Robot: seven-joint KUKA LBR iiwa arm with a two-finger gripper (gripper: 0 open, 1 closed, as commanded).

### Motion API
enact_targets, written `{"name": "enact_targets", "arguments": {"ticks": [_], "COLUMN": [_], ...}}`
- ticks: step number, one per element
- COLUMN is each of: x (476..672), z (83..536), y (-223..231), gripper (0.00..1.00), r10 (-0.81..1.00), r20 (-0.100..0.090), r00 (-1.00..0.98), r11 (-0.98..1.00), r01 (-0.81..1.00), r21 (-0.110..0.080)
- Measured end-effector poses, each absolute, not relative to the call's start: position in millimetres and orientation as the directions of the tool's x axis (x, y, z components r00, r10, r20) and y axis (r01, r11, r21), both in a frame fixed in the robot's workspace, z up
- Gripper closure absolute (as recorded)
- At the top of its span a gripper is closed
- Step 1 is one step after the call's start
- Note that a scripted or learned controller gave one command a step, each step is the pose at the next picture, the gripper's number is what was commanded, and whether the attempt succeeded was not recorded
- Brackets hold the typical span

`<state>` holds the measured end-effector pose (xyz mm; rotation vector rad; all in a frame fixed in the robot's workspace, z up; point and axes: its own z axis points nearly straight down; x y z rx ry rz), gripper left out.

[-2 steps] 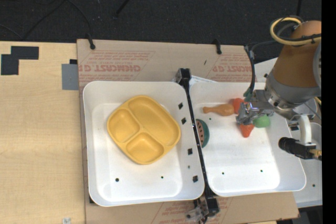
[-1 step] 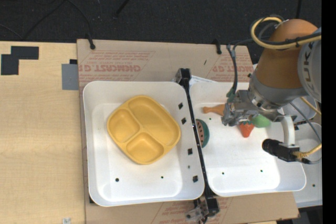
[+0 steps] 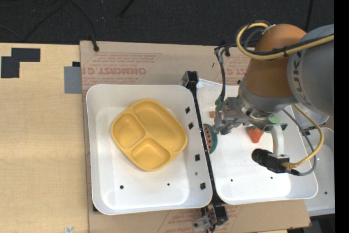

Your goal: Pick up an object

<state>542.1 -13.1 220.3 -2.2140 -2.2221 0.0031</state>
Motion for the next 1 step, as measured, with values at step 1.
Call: {"name": "enact_targets", "arguments": {"ticks": [1], "x": [549.4], "z": [224.1], "y": [37.1], "gripper": [1.00], "r10": [1.000], "r20": [0.001], "r00": [-0.005], "r11": [0.005], "r01": [1.000], "r21": [-0.003]}}
